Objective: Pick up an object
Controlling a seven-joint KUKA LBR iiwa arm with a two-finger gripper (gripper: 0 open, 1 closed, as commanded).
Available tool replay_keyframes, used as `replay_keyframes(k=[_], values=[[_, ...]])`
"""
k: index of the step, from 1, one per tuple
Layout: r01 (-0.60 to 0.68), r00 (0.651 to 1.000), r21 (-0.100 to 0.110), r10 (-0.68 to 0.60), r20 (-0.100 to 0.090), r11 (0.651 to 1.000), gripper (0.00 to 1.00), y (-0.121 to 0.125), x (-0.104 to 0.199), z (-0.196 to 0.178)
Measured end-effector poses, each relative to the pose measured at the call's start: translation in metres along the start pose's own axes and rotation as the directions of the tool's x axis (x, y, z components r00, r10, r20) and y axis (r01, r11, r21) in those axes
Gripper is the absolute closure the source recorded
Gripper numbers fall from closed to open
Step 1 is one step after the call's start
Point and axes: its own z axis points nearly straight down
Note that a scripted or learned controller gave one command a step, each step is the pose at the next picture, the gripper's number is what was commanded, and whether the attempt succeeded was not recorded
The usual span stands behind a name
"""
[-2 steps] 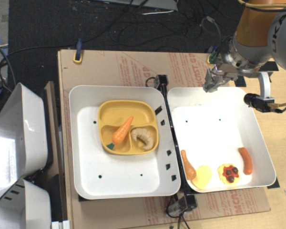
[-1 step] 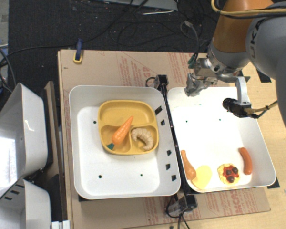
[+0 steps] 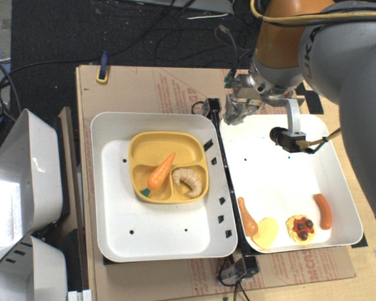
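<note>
My gripper (image 3: 239,110) hangs over the far left corner of the right bin (image 3: 282,174), with nothing visible between its fingers. Along that bin's near edge lie an orange drumstick-shaped piece (image 3: 246,216), a pale yellow slice (image 3: 267,231), a small round tart with dark red topping (image 3: 301,227) and an orange sausage (image 3: 324,211). In the left bin (image 3: 113,218) a yellow divided plate (image 3: 144,146) holds a toy carrot (image 3: 161,171) and a beige curled shrimp-like piece (image 3: 189,182).
A black attachment (image 3: 288,138) on a grey bracket hangs from the wrist over the right bin's far side. The big grey arm with its orange band (image 3: 291,17) covers the upper right. Black clips run along the seam between the bins (image 3: 220,168).
</note>
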Motion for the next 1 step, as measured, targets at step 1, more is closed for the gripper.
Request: replay_keyframes(k=[1], values=[[0.001, 1.0, 0.0, -0.001, 0.0, 1.0, 1.0, 0.0068, 0.0477, 0.0091]])
